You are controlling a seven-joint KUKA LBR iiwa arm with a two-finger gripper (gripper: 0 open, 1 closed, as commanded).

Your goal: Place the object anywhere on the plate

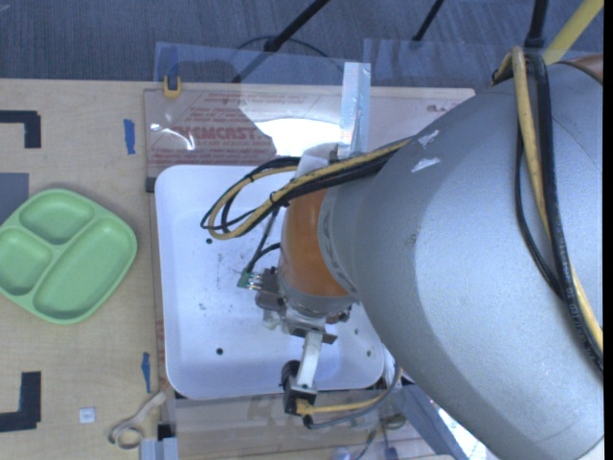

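A green plate [65, 254] with three compartments lies on the wooden bench at the left, with nothing on it. The white bin [196, 286] sits in the middle. My arm reaches over the bin from the right and hides most of its right half. The gripper [299, 326] hangs below the orange wrist band, low over the bin's near right part, and the wrist body covers it from above. I see no loose object in the bare part of the bin, only a few small dark specks [209, 241]. Anything under the wrist is hidden.
A clear plastic sheet [249, 94] stands behind the bin. Blue tape marks [128, 136] and black corner marks [23, 127] are on the bench. A pale cord loop [134, 429] lies at the bin's near left corner. The bench between plate and bin is bare wood.
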